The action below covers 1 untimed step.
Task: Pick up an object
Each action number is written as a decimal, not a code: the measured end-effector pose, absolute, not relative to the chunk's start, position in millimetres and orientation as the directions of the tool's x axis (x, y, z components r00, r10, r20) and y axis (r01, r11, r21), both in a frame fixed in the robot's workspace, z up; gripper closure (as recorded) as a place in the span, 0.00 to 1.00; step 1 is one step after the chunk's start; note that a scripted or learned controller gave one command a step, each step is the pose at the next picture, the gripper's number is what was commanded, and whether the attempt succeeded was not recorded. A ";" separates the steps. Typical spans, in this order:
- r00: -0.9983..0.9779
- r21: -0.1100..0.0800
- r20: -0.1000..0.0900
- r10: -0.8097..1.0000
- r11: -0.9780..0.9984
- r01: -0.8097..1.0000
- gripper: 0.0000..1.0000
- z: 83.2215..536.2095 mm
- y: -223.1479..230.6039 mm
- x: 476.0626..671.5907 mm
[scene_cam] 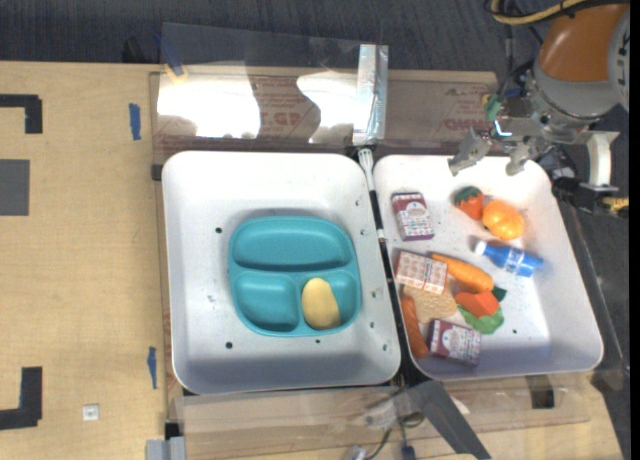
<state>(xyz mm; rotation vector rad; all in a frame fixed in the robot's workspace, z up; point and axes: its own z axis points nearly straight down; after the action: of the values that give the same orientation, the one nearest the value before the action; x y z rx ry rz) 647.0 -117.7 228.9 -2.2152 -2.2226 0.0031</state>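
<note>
gripper (492,156) open and empty above the far edge of the right bin (570,333). nearest object, an orange fruit (503,219), lies near that bin's far right corner.

I'm seeing the gripper (492,154) hanging over the right bin's (570,328) far edge, fingers (465,158) spread apart and holding nothing. A yellow potato (320,303) is sitting in the teal tray (285,248) in the left bin (200,248).

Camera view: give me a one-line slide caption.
Open gripper hovers over the far edge of the right bin of toy food; a potato sits in the teal tray.
</note>
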 end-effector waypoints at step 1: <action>-0.039 0.003 -0.001 0.999 0.039 0.999 0.00 109.7 -174.5 617.6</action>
<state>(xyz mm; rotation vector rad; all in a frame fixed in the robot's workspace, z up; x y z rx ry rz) 617.6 -174.5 109.7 -2.1799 -2.2661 -0.0029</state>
